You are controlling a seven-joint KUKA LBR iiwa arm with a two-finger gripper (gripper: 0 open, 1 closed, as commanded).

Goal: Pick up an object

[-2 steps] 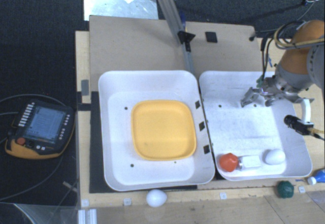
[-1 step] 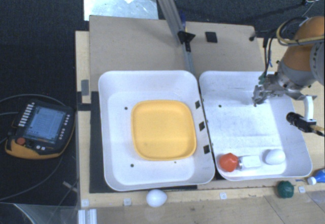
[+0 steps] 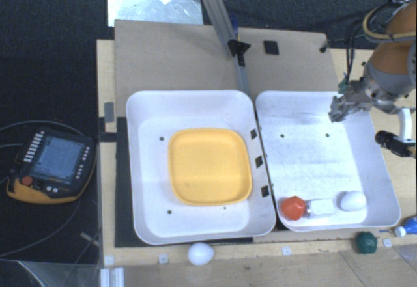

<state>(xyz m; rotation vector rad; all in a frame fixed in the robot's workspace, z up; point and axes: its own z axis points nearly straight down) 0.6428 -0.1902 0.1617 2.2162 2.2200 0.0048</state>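
Camera view: one look from above on both bins, and the arm comes in from the right side.
Gripper: the gripper (image 3: 340,109) hangs over the upper right corner of the right bin (image 3: 326,149), under the grey wrist with the orange band. It is small and dark here, so I cannot tell how it stands, and I see no object in it.
Nearest objects: three things lie in a row along the lower edge of the right bin, well apart from the gripper.
White egg: the white egg (image 3: 352,200) is at the right end of the row. It looks smooth and round, so I judge it light but slippery. A hold across its short middle seems best.
White block: the white block (image 3: 320,207) lies just beside the egg and touches the orange ball. Flat sides would give the easiest hold, I think, but the neighbours leave little room.
Orange ball: the orange ball (image 3: 293,207) sits at the left end, near the bin's wall. It may be soft and light. It can roll away if it is pushed from one side.
Left bin: the left bin (image 3: 146,149) bears a yellow plate (image 3: 210,166), flat and wide. It is stiff, probably, and hard to pinch except at the rim.
Outside the bins: a second white egg (image 3: 201,253) and a green ball (image 3: 366,242) rest on the bench.
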